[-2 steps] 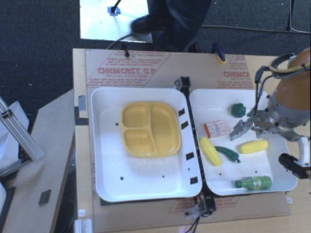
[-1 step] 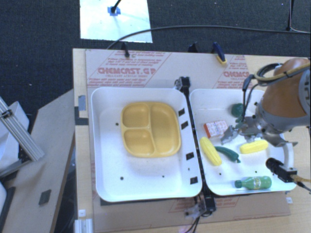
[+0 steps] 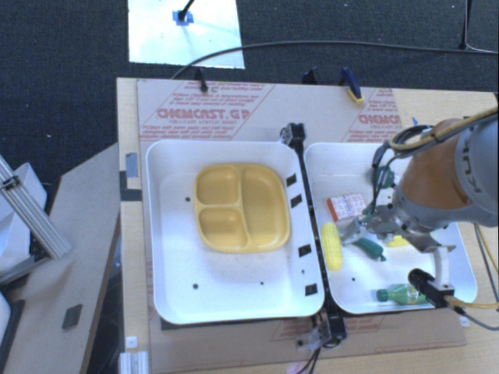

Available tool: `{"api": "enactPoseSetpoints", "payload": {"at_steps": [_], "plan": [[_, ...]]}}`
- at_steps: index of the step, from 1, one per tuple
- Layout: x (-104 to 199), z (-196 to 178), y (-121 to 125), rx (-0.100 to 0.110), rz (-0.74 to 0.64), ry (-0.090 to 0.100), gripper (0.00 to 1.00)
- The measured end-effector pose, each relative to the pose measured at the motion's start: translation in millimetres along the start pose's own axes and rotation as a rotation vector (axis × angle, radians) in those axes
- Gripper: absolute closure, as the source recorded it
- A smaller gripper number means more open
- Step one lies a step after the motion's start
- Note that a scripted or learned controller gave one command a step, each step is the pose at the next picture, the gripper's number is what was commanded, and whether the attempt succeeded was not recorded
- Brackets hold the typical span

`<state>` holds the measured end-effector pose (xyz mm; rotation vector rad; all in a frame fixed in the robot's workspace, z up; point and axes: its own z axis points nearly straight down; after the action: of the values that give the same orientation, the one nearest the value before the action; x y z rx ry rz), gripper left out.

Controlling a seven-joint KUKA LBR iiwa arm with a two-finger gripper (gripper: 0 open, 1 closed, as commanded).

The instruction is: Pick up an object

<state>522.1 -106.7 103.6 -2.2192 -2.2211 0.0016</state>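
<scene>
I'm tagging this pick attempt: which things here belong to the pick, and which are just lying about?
For the pick:
gripper, low in the right bin
corn
red box
green tool
green bottle

Lying about:
yellow plate in the left bin
blue clamp

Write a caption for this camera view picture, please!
Robot hand lowered beside yellow plastic corn cob in right white bin.

Dark speckled carpet point(image 3: 62, 45) surrounds a pale wooden bench point(image 3: 86, 232). A white sheet point(image 3: 183, 33) lies on the floor beyond; a black cable point(image 3: 327, 45) arcs across the carpet.
</scene>
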Motion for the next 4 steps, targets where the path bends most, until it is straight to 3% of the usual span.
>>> {"api": "enactPoseSetpoints", "payload": {"at_steps": [1, 3, 4], "plan": [[0, -13, 1, -0.004, 0.000, -0.001, 1.00], [5, -111, 3, -0.009, -0.004, -0.002, 1.00], [62, -113, 16, -0.005, -0.010, 0.001, 1.00]]}}
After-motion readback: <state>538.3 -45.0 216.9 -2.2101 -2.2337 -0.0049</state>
